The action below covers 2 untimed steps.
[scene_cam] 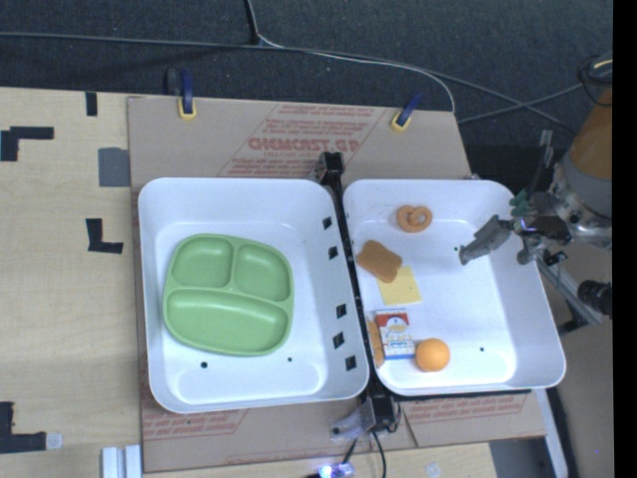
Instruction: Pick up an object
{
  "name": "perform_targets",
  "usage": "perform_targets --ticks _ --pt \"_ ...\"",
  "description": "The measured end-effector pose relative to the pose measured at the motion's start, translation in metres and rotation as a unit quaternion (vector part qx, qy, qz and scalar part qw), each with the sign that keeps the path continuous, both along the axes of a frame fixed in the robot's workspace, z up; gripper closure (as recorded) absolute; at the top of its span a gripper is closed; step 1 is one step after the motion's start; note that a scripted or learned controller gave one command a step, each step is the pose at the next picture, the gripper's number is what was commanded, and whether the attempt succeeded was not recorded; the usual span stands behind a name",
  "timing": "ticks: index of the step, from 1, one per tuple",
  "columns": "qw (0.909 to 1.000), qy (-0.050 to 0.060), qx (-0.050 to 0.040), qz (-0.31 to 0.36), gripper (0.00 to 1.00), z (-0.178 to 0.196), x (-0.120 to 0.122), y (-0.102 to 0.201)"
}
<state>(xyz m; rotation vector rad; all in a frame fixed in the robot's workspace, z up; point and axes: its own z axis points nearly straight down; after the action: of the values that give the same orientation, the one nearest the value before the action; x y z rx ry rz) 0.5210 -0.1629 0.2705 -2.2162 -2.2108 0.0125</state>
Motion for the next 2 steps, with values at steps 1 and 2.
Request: perform_targets --ticks 1,2 --pt "1.0000 -0.006 -0.0011 0.002 0.00 0.007 0.002 0.001" --pt "1.0000 -0.003 -0.0005 0.001 0.00 -0.053 -0.007 0.002"
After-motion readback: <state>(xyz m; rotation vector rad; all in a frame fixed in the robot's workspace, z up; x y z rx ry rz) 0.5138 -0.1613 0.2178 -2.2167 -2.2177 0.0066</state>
